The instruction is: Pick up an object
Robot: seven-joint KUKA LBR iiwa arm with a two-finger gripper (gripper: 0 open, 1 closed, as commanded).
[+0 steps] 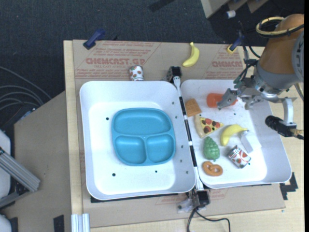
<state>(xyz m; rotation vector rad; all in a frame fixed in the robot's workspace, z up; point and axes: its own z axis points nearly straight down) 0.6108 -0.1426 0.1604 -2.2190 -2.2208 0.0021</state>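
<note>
Orange-red object (214,100) | long axis unclear, partly hidden | jaws (231,99) touching it, grip state indiscernible

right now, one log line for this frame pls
arm: over right bin | gripper: at orange-red toy, grasp unconfirmed | left bin: blue tray

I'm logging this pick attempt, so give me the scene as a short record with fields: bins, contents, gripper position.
left bin: blue divided tray
right bin: orange-red item, toast, pizza slice, banana, green item, can, pretzel
outside bins: second banana, small can
gripper: over right bin's far end, beside orange-red item
</note>
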